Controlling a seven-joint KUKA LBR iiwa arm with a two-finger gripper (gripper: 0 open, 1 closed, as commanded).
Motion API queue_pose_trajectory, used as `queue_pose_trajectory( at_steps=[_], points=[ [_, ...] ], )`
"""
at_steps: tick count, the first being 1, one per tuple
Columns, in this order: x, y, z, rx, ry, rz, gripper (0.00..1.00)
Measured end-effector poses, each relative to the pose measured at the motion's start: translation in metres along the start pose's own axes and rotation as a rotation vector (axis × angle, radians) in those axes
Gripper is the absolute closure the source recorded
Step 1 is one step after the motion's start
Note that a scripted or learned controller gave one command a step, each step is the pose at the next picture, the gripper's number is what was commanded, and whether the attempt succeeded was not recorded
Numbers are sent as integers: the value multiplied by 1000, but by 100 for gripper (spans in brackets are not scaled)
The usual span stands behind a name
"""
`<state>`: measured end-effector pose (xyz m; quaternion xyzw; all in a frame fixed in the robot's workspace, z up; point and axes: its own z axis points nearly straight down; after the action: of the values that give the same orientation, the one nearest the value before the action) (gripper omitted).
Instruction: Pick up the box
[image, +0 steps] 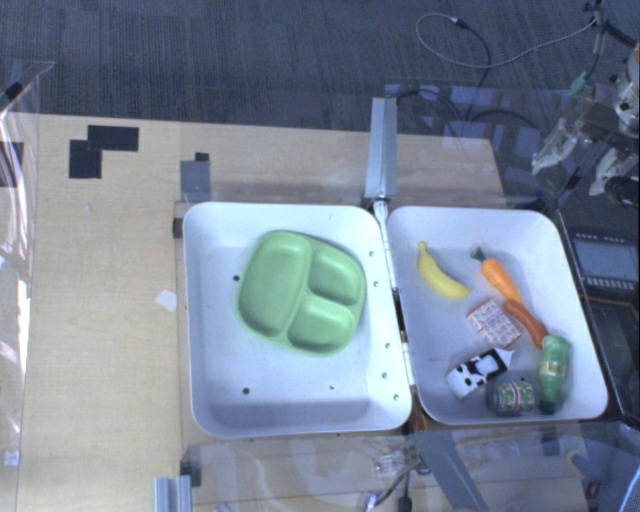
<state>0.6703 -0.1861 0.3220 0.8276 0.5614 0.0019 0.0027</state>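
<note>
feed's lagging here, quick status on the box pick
Gripper parked at upper right, off the bins, carrying nothing. Box flat in right bin, untouched. Carrot tight along its right edge, cow toy just below.

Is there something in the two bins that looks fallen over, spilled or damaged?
Nothing looks spilled or damaged. In the right bin the small box lies flat and skewed to the bin walls, and the green bottle lies on its side. The green tray sits askew in the left bin.

green tray | yellow banana | orange carrot | red-white patterned box
</note>
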Motion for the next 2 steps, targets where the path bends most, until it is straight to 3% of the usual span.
queue_pose_trajectory(
  at_steps=[1,2],
  points=[
    [3,1,-10,-3,-1,-14,100],
    [-7,3,-115,0,0,2,100]
  ],
)
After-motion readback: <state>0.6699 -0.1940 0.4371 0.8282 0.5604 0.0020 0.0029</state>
